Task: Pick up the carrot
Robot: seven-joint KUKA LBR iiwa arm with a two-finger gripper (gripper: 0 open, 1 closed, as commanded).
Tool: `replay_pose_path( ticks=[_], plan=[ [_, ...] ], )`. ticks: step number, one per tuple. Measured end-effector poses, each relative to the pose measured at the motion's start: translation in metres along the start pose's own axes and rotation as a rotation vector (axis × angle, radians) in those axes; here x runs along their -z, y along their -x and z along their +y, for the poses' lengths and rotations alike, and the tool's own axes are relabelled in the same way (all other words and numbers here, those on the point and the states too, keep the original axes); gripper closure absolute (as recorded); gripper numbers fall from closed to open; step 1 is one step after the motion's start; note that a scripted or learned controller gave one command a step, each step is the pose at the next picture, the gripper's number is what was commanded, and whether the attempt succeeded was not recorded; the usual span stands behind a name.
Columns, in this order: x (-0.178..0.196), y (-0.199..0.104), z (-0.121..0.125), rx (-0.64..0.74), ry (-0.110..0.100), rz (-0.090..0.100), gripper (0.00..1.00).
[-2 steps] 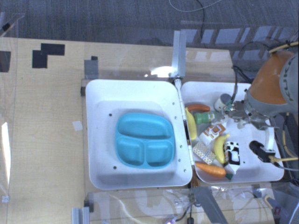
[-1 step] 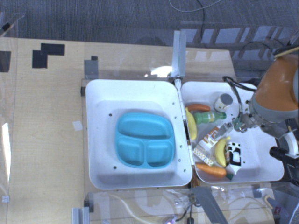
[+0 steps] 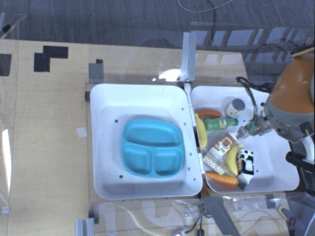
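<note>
The carrot (image 3: 221, 179), orange with a green stub at its right end, lies flat along the near wall of the right bin (image 3: 290, 181). My gripper (image 3: 247, 130) hangs over the middle of that bin, well above and behind the carrot and a little to its right. It is beside the green bottle (image 3: 220, 124), and nothing shows in its grasp. The grey arm with its orange band (image 3: 295, 82) comes in from the right.
Packed around the carrot are a yellow banana (image 3: 231, 159), a printed snack box (image 3: 221, 149) and a black-and-white item (image 3: 246, 163). Farther back lie a second banana (image 3: 201, 130), a red-orange sausage shape (image 3: 209, 113) and a small grey cup (image 3: 235, 107). The left bin (image 3: 103, 181) holds a blue divided plate (image 3: 152, 147).
</note>
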State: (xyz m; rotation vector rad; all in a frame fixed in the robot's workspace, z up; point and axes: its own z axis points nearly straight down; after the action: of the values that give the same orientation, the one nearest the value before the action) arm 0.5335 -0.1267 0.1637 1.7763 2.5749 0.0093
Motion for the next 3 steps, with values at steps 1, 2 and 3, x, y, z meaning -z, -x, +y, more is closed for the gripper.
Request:
replay_pose_path(
  ticks=[1,2,3],
  plan=[
    [-0.002,0.04,0.065,-0.186,-0.007,0.003,1.0],
    [-0.002,0.04,0.065,-0.186,-0.008,0.003,0.0],
    [-0.07,-0.01,0.065,-0.243,-0.007,0.003,0.0]
  ],
)
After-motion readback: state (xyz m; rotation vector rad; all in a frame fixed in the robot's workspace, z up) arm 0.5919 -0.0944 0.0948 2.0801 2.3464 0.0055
